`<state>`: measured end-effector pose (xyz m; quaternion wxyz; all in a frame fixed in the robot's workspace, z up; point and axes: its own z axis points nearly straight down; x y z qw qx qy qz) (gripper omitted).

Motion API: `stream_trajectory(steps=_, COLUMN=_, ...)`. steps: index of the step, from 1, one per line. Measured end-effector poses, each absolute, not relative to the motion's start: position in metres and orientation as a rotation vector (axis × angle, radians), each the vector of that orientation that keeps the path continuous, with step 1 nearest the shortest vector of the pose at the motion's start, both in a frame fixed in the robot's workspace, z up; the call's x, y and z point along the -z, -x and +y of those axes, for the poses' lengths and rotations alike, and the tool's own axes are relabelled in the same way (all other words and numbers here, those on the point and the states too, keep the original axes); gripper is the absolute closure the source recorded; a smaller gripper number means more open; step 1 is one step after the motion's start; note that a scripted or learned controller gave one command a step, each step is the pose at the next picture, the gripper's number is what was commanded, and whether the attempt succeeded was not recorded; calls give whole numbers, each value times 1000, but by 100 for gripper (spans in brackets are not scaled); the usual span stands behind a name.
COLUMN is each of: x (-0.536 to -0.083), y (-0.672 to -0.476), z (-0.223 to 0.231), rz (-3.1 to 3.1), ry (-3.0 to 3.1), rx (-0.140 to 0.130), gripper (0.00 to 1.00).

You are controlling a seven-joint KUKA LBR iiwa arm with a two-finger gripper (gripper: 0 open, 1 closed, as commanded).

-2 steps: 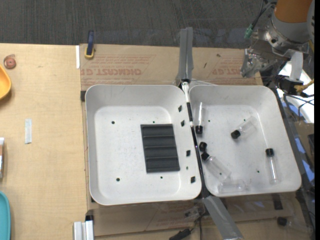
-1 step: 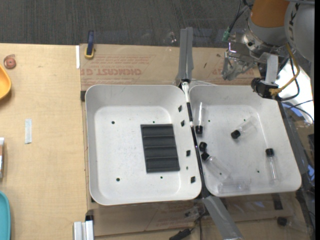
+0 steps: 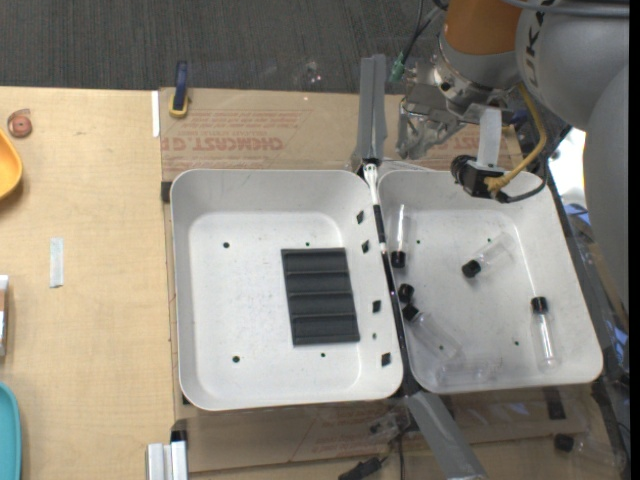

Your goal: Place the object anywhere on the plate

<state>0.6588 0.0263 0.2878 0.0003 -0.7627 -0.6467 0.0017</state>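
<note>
The plate [image 3: 320,296] is a black ribbed rectangle lying flat in the middle of the left bin [image 3: 200,268]. Several clear vials with black caps lie in the right bin [image 3: 570,278]: one [image 3: 484,257] near the middle, one [image 3: 542,330] by the right wall, one [image 3: 397,236] along the left wall, and one [image 3: 425,323] at the near left. My gripper [image 3: 418,146] hangs raised over the far edge of the right bin, well back from the vials. Its fingers stand apart, with nothing between them.
A grey divider bar [image 3: 372,118] runs back from where the two bins meet, just left of the gripper. Cables [image 3: 500,183] loop from the wrist over the right bin's far corner. Cardboard [image 3: 260,128] lies behind the bins. The wooden bench [image 3: 80,268] spreads to the left.
</note>
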Motion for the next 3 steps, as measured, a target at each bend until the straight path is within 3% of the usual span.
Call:
stream_trajectory(steps=1, x=-302, y=-627, z=79, rz=-2337, ry=2098, rx=-5, gripper=100)
stream_trajectory(steps=2, x=-277, y=-658, z=119, rz=-1997, ry=2426, rx=-6, gripper=100)
stream_trajectory(steps=3, x=-292, y=-620, z=145, rz=-2526, ry=1867, rx=-4, gripper=100)
